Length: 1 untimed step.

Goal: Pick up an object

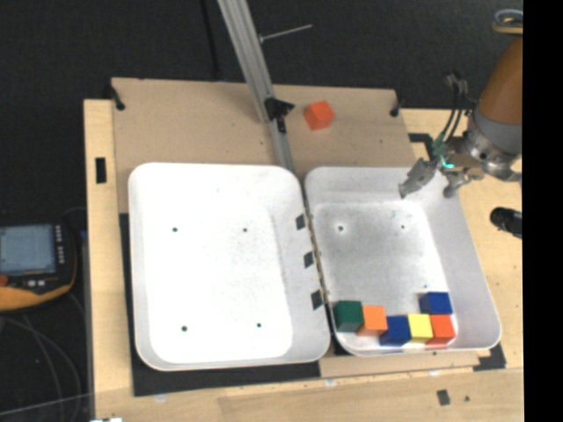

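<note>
Claw (pixel 432 183) open above right bin (pixel 457 236)

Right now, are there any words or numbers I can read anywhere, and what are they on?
None can be read.
The small grey screen device left of the bench has a lit display, too blurred to read.
The coloured blocks in the right white bin look plain.

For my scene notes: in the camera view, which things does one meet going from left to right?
Handheld screen device → left bin → orange cube on the board → green block → gripper.
</note>
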Tool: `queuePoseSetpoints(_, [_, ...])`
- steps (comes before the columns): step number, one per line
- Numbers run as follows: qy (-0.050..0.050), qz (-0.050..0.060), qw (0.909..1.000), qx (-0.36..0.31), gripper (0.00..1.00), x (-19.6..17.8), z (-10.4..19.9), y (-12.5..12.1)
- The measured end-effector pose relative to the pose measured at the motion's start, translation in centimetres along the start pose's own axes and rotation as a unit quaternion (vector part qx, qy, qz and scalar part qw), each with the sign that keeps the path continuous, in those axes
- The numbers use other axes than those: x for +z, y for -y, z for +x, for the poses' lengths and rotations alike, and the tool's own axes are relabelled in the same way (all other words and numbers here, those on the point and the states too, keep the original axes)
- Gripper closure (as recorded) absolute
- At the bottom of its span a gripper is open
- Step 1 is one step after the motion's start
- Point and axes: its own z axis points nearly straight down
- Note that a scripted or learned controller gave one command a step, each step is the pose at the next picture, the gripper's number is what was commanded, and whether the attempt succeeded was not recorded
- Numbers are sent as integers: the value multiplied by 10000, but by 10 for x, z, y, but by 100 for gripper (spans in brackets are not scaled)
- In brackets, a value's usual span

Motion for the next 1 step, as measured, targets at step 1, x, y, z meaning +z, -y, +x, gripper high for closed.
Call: queuePoseSetpoints(1, [-15, 38, 10000, 24, 0, 119, 30, 46])
